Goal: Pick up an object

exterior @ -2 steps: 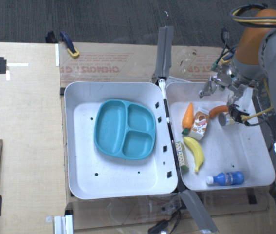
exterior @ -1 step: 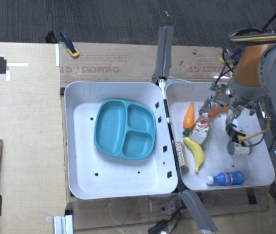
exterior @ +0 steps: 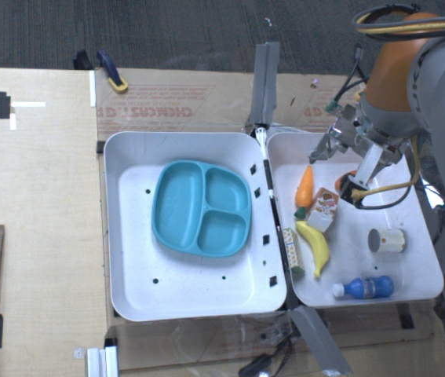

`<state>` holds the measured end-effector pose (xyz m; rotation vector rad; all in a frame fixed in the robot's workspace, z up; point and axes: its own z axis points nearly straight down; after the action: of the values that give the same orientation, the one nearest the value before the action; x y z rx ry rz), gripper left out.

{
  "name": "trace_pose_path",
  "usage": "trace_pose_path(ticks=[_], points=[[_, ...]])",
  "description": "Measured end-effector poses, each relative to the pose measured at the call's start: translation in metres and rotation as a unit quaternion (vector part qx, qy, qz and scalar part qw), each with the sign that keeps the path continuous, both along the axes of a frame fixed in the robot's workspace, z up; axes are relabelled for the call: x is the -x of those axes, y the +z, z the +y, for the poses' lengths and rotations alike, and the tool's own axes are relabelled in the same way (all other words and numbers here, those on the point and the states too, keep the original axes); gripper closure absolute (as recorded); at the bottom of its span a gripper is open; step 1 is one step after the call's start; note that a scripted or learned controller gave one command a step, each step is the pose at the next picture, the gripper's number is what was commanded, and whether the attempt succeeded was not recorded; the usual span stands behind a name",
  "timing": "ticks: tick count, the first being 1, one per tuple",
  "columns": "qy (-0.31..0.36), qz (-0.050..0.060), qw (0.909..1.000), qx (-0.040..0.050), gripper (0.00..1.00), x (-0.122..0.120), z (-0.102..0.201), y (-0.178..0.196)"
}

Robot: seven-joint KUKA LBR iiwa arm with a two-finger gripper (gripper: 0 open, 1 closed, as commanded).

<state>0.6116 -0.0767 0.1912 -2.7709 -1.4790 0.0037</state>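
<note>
**Gripper poised over the far end of the right bin**

A blue divided plate [exterior: 202, 209] is seen in the middle of the left bin [exterior: 128, 289]. In the right bin [exterior: 418, 289], a thin packet [exterior: 289, 248] is laid along the left wall, with a carrot [exterior: 306, 185], a banana [exterior: 315, 246] and a small carton [exterior: 324, 208] clustered beside it. The gripper [exterior: 328, 146] is held near the far left corner, just beyond the carrot; whether it is wide or narrow cannot be told. A blue bottle [exterior: 366, 288] is laid by the near edge, a white cup [exterior: 387, 240] toward the right wall.
</note>
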Motion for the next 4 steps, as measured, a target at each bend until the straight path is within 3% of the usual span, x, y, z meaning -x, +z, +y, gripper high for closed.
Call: trace_pose_path(ticks=[1,2,3,4], points=[[0.041,0.001,0.9992,-0.0001,0.00,-0.020,-0.046,-0.093],[-0.019,0.000,0.9998,-0.0002,0.00,0.036,-0.056,-0.099],[-0.021,0.001,0.9998,-0.0004,1.00,0.037,-0.057,-0.091],[-0.021,0.001,0.9998,-0.0004,0.00,0.037,-0.057,-0.091]])
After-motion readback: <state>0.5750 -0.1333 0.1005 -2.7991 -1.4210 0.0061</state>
